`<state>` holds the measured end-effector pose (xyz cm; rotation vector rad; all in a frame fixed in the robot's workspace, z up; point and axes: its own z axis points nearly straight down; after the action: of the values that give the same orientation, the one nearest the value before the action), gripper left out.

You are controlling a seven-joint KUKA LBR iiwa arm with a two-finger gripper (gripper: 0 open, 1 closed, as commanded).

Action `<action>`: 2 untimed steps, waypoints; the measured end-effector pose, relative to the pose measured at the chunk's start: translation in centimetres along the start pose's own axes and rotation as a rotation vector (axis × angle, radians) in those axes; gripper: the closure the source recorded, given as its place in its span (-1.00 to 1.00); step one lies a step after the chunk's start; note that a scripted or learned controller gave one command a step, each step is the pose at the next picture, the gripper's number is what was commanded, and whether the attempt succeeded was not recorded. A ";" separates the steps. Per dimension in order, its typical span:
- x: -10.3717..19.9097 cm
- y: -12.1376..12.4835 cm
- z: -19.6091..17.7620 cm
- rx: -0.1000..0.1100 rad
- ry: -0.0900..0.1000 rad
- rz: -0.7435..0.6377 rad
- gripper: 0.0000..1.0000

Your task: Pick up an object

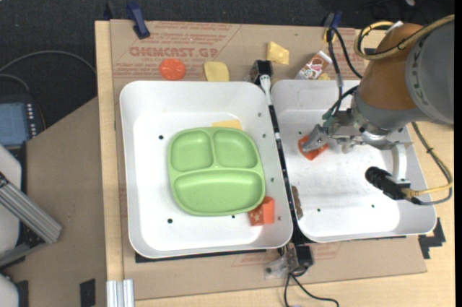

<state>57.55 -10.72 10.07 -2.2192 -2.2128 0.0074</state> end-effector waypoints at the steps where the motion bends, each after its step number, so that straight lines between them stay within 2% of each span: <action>1: -1.2 -9.5 1.8 0.002 0.000 0.003 -1.00; 2: -0.9 -1.3 -8.4 -0.025 -0.006 -0.007 -1.00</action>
<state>56.36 -11.60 18.52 -2.2269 -2.2364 -0.0142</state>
